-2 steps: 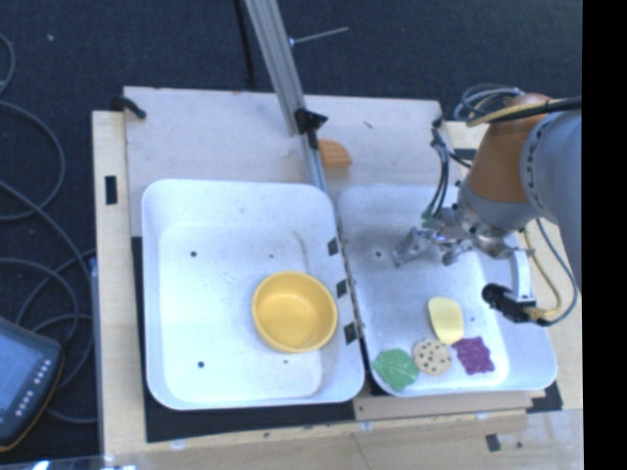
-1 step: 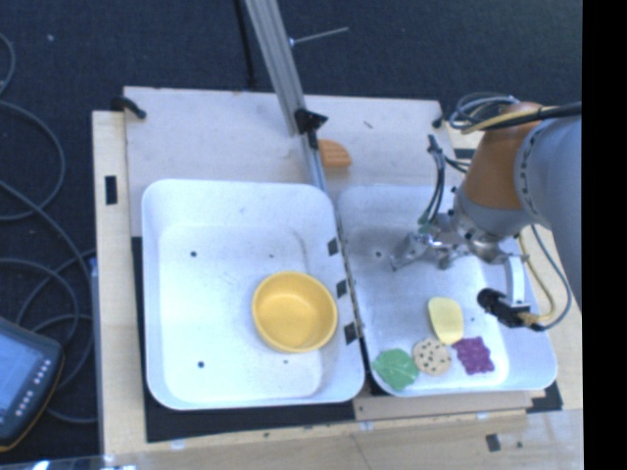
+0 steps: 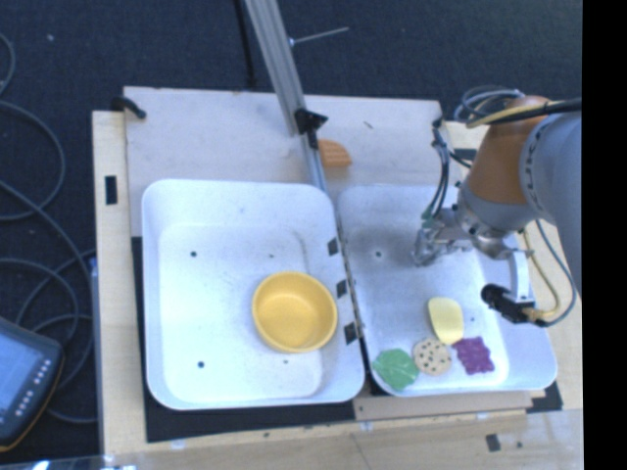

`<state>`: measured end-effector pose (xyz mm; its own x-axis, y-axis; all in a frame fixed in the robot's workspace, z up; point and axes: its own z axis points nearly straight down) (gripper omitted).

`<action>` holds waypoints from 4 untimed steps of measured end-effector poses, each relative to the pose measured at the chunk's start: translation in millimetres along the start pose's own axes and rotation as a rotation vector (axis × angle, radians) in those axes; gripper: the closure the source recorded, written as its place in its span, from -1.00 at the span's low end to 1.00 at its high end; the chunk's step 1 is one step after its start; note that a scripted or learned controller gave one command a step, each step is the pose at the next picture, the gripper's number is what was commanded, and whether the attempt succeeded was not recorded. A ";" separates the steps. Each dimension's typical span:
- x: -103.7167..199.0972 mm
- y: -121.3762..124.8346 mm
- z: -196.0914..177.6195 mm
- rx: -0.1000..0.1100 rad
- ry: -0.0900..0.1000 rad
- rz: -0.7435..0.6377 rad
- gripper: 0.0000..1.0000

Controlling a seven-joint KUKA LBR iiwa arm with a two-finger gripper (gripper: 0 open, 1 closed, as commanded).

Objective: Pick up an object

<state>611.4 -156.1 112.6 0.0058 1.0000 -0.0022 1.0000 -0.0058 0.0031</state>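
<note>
- While the gripper [image 3: 427, 250] was held low over the bare upper floor of the right bin [image 3: 392, 213], nothing could be seen between its fingers; how wide it was set could not be told from the slanted view.
- Four small candidates were grouped at that bin's near edge: a yellow piece [image 3: 446, 318], a green piece [image 3: 396, 367], a spotted cookie [image 3: 431, 356] and a purple piece [image 3: 474, 354], all well apart from the gripper.
- A closure at the present spot would probably have met only bin floor, since nothing was seen beneath it.
- Because the cookie was seen touching or nearly touching its neighbours, a descent there risked pushing one aside or catching two.
- A yellow bowl [image 3: 294, 310] was seen in the left bin [image 3: 176, 262]; its wide rim was judged liable to slip from a narrow grasp.
</note>
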 end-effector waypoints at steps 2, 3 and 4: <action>-3.8 5.1 -115.5 -0.005 0.001 -0.009 1.00; -5.1 6.8 -167.6 -0.005 0.000 -0.010 1.00; 44.7 -5.3 -151.9 0.003 0.002 -0.011 1.00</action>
<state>605.8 -111.0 264.5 -0.0054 1.0000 -0.0004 1.0000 0.0054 0.0000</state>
